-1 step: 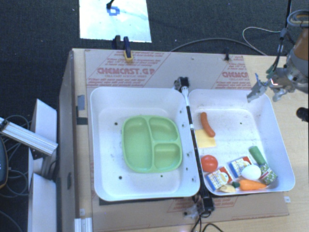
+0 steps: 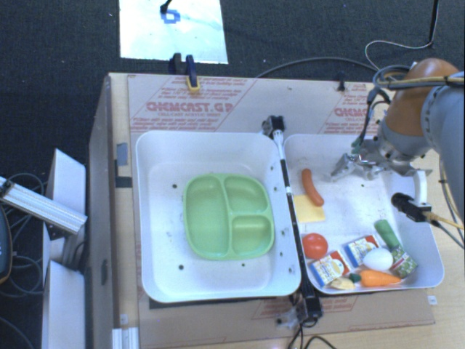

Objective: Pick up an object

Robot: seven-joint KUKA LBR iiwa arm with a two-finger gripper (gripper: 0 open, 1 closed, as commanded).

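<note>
A flat bench top covered with a printed cardboard-coloured sheet [image 2: 218, 100] bears two shallow white plastic bins side by side: the left bin [image 2: 156, 217] and the right bin [image 2: 429, 264], their inner rims touching. A blue-and-yellow clamp [image 2: 190, 75] grips the far edge.

Red print reading "CHEMCAST G P" runs across the pale brown paper-masked board [image 2: 218, 100] under the two bins, at about eleven o'clock from the left bin, with smaller red lines above and below it too fine to read. The same red wording shows again at about one o'clock, cut off behind the arm. The small printed packets [image 2: 361, 249] at five o'clock carry coloured labels, too small to read.
</note>
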